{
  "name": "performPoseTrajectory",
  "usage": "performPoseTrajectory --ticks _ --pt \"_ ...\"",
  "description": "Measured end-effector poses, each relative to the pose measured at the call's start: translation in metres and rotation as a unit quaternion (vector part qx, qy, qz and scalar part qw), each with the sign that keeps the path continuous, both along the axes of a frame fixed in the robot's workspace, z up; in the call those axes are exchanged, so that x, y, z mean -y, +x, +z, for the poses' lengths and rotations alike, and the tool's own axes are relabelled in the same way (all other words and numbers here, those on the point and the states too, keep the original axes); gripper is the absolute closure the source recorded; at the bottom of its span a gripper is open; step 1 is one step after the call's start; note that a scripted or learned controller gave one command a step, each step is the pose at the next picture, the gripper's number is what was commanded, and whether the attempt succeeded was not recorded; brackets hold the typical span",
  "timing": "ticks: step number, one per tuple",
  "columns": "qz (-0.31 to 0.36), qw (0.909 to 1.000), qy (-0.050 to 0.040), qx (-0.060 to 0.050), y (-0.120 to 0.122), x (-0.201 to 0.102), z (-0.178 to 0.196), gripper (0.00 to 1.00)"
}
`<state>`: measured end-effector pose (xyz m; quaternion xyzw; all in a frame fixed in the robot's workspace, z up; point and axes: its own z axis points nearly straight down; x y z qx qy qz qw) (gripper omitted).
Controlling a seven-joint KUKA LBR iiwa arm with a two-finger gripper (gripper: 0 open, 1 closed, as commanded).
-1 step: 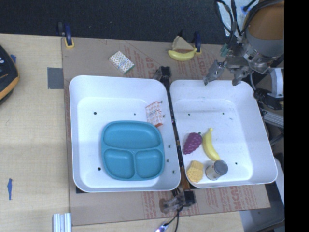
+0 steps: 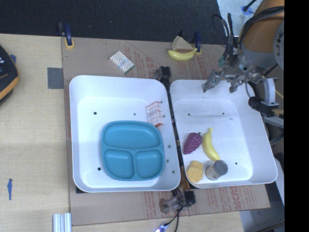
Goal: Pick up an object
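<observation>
Fruit sits low in the right bin: purple grapes, a yellow banana, a corn cob and a small grey can, all clustered near the bin's lower left corner. The hand hangs over the bin's upper rim at the upper right of the frame, fingers spread apart with nothing between them, well apart from the fruit. The left bin holds a blue divided plate and a small red-and-white packet.
</observation>
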<state>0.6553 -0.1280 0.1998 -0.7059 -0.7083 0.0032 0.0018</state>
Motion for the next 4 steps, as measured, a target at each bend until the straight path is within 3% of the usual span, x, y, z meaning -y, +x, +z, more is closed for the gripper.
performPoseTrajectory --ticks 1,2,3,4 --pt "0.0 1.0 0.0 0.001 0.001 0.009 -0.005 0.0" --pt "0.0 1.0 0.0003 0.001 -0.025 -0.005 -0.027 0.0" --pt "0.0 1.0 0.0008 0.001 -0.089 0.008 -0.104 0.0" --pt "0.0 1.0 0.0009 0.003 -0.007 0.023 -0.108 0.0"
